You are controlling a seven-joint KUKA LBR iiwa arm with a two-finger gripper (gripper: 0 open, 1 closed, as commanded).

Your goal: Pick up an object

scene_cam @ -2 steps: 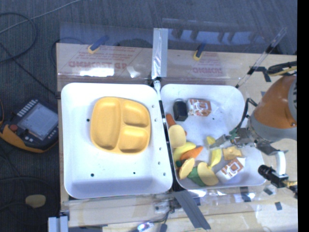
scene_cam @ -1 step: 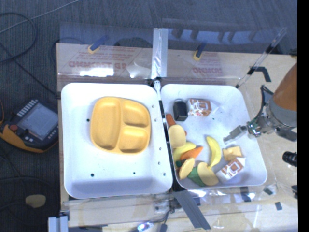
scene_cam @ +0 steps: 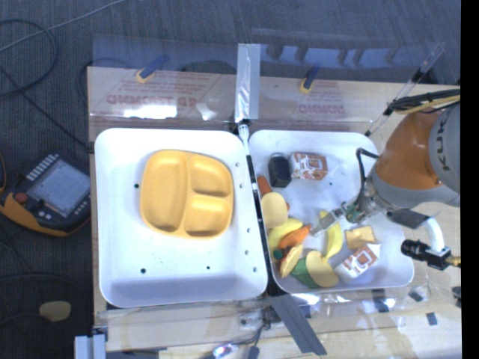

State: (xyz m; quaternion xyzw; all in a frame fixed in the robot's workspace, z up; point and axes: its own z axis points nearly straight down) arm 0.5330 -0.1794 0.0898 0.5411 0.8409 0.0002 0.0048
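Observation:
The right bin point(scene_cam: 329, 142) holds a heap of toy food. At its back lie a black object point(scene_cam: 279, 170) and a small brown-and-white carton point(scene_cam: 309, 165). The front holds a pale yellow piece point(scene_cam: 275, 208), an orange carrot point(scene_cam: 298, 236), a banana point(scene_cam: 334, 240), a cheese wedge point(scene_cam: 361, 235), a second carton point(scene_cam: 358, 260) and a green piece point(scene_cam: 304, 272). The arm's orange band point(scene_cam: 408, 155) hangs over the bin's right side. My gripper point(scene_cam: 333, 220) reaches down to the left, low over the heap and just above the banana. Nothing shows clearly in its grasp.
The left bin point(scene_cam: 120, 275) carries a yellow divided plate point(scene_cam: 185, 193). A handheld control pendant point(scene_cam: 49, 193) lies on the floor to the left. A black-tipped white fitting point(scene_cam: 423, 249) sticks out at the right bin's right edge.

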